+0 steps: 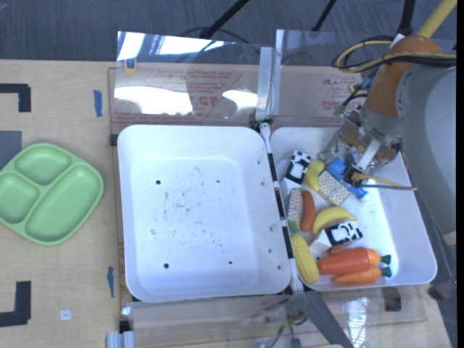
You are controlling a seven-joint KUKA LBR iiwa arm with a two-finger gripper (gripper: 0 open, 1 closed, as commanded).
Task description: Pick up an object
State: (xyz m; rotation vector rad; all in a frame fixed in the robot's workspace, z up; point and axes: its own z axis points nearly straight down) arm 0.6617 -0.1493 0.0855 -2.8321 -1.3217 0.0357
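The right bin (406, 230) holds a pile of toy food along its left side. At the top lie a black-and-white cow toy (296, 167), a yellow banana (315, 175), a blue block (338, 171) and a tan waffle piece (332, 188). Below them are a red sausage (308, 210), a second banana (332, 217), a small black-and-white piece (343, 233), a corn cob (304, 257) and two orange carrots (348, 260). My gripper (345, 153) hangs low over the bin's upper part, just above and right of the blue block.
The left bin (145, 158) sits beside the right one, with a shared rim between them. A green divided plate (49, 191) rests on the bench at far left. Clear plastic walls stand behind both bins.
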